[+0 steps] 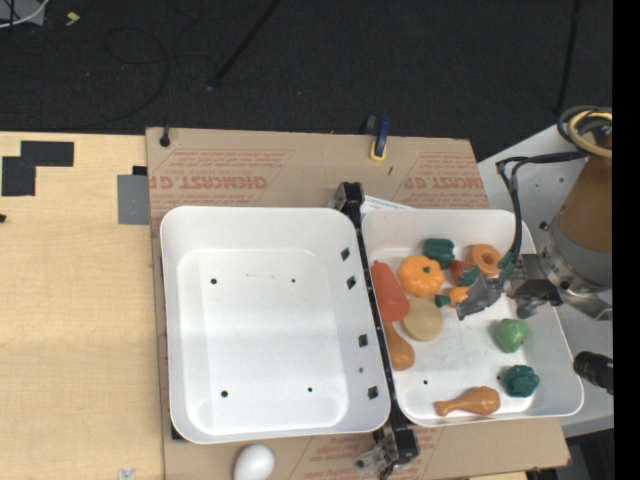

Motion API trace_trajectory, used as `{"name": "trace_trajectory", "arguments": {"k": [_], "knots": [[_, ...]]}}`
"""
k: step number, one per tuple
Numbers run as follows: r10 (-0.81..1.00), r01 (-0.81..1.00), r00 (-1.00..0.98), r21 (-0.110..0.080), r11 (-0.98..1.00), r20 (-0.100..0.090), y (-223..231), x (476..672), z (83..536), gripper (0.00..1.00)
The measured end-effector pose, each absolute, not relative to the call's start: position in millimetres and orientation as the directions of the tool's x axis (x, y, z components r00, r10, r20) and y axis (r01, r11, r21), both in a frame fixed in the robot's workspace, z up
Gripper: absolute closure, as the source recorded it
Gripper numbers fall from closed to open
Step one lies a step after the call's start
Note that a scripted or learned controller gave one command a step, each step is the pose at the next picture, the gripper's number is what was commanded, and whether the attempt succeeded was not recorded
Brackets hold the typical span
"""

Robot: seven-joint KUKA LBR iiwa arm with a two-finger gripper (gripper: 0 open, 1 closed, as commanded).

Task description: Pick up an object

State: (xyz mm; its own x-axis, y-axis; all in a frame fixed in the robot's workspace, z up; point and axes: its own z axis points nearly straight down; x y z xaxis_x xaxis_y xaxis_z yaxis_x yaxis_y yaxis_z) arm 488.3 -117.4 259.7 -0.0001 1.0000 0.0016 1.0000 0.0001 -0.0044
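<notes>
The right bin holds several toy foods. An orange pumpkin lies beside a long red-orange piece, with a beige disc and a small orange piece below them. A teal piece and an orange ring lie at the back. A green ball, a dark teal lump and a tan drumstick lie toward the front. My gripper hangs low over the bin's middle, just right of the pumpkin and below the ring. Whether it touches anything is unclear.
The left bin stands against the right one, with a black clip rail between them. A white ball lies on the cardboard in front of the left bin. The arm's orange band rises at the right edge.
</notes>
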Motion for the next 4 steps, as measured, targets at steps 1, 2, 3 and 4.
{"name": "trace_trajectory", "arguments": {"k": [1, 2, 3, 4], "knots": [[1.000, 1.000, 0.000, 0.003, 0.000, 0.007, -86, 504.0, 97, 0.00], [1.000, 1.000, 0.001, 0.003, -0.001, -0.004, -164, 575.7, 87, 0.00], [1.000, 1.000, -0.003, 0.000, 0.003, -0.001, -178, 636.1, 88, 0.00], [1.000, 1.000, -0.001, -0.017, 0.001, 0.008, -212, 641.4, 86, 0.00]]}}
